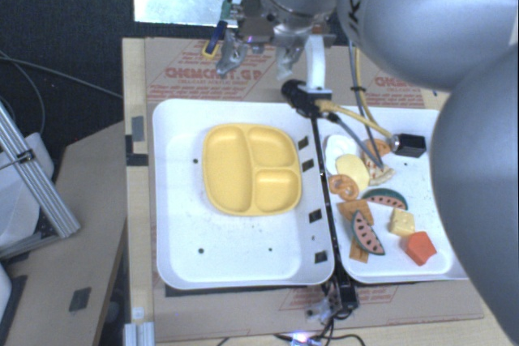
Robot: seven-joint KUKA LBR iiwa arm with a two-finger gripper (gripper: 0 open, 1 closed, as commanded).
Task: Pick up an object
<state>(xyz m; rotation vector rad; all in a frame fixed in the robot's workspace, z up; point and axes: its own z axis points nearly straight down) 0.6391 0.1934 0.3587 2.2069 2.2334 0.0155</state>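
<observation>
A yellow divided plate (247, 170) lies in the left white bin (174, 247). The right bin (430, 271) holds several toy foods: a watermelon slice (366, 237), a second slice (384, 197), a yellow cheese cube (401, 222), a red block (420, 248), a pretzel (345, 187) and a pale yellow piece (352, 168). My gripper (261, 61) hangs over the cardboard just behind the left bin's back rim. Its two fingers stand apart, open, with nothing between them.
A black block (411, 145) sits at the right bin's back. Cables and a black fitting (302, 97) trail from the wrist over the divider between the bins. The grey arm covers the upper right. A metal frame (32, 174) stands at the far left.
</observation>
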